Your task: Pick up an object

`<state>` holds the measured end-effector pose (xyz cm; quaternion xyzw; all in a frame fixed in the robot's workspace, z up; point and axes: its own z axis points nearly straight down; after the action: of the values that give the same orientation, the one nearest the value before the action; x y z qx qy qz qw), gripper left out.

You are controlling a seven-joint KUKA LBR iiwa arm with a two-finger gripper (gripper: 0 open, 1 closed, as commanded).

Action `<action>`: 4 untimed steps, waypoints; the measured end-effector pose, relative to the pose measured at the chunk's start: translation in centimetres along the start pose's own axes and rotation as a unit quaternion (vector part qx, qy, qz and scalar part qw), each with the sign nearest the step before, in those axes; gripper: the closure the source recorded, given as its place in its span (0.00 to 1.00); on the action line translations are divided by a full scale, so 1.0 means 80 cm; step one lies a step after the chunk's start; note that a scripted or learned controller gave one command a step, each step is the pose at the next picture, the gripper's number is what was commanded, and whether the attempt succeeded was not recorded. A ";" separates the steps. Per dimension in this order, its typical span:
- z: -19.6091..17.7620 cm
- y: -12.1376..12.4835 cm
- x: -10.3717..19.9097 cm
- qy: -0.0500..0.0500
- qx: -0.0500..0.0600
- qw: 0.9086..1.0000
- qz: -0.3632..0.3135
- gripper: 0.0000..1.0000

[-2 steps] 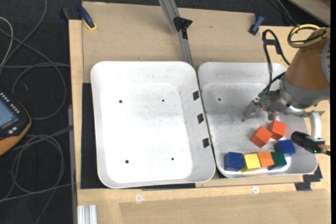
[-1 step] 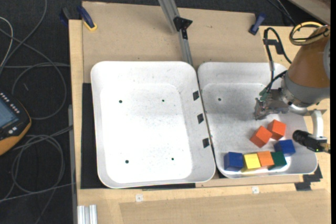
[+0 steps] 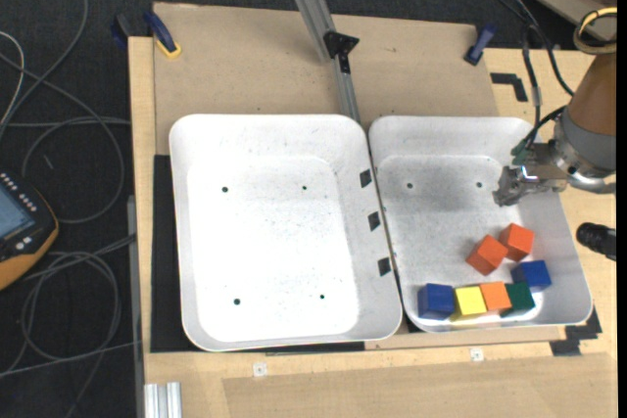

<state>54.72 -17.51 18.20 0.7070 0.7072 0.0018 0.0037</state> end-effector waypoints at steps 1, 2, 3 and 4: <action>-0.068 0.003 -0.001 0.000 0.000 1.000 -0.001 1.00; -0.057 0.004 0.066 0.003 0.004 1.000 -0.003 1.00; -0.048 0.002 0.137 0.003 0.005 1.000 -0.003 1.00; -0.042 -0.002 0.200 0.003 0.005 1.000 -0.003 1.00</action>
<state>54.53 -1.51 21.54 0.7048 0.7094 0.0005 -0.0023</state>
